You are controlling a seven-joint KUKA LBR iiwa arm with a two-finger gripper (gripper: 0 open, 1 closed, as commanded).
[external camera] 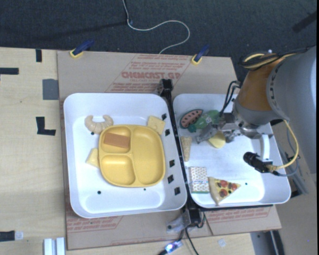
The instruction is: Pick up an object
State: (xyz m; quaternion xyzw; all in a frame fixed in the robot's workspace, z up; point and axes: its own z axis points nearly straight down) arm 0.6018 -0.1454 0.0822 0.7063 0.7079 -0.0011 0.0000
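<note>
Pizza slice [222, 187] lies untouched lower right; gripper [215, 133] sits low over a yellow piece [218, 141], grip state indiscernible, reach step underway, closing and lifting presumably next.

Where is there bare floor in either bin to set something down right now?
Right bin: bare floor between the gripper and the pizza slice; its top-left is crowded with a green item. Left bin: the yellow tray fills the middle, leaving a bare strip along the near edge and at the top right.
</note>
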